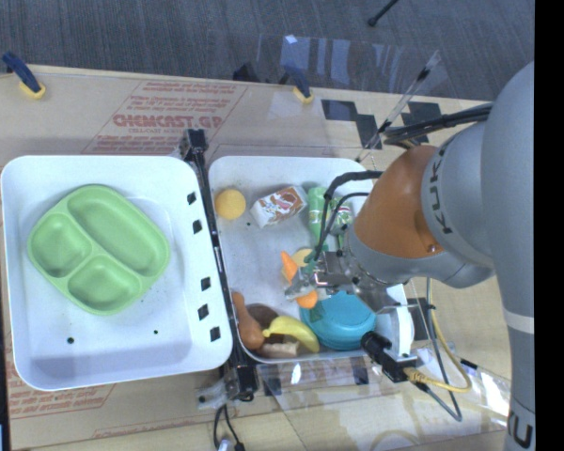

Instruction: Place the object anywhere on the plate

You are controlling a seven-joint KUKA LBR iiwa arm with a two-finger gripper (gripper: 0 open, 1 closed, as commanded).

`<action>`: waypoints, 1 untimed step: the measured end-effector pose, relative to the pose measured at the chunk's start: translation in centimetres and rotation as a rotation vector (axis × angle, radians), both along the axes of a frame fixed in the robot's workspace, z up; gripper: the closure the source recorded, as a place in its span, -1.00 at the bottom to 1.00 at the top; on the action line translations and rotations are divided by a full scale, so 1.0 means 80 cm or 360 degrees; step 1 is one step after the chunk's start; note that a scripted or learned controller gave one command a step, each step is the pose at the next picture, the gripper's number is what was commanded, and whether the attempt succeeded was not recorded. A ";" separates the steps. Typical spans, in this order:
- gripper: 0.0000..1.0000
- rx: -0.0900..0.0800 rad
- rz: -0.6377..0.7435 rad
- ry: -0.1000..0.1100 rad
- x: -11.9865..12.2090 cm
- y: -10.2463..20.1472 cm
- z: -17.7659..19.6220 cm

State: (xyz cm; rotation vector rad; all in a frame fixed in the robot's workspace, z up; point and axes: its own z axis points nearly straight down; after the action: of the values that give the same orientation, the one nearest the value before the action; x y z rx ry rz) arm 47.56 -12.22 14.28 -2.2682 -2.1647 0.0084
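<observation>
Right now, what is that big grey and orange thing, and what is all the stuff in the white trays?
That is a robot arm, seen from a camera above the bench. It reaches in from the right. At its end is a gripper, low over the right bin. I cannot tell if it holds anything. That bin has toy food: a yellow ball, a banana, an orange carrot, a snack packet and a blue lid. The left bin holds a green plate, where one toy should go.
</observation>
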 end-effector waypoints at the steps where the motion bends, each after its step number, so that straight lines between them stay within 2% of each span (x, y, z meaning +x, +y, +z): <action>1: 1.00 0.0034 -0.0785 -0.0080 0.044 -0.017 -0.028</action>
State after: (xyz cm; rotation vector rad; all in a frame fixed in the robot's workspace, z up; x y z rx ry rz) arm 51.10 -13.61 12.04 -2.7427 -1.5543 -0.0734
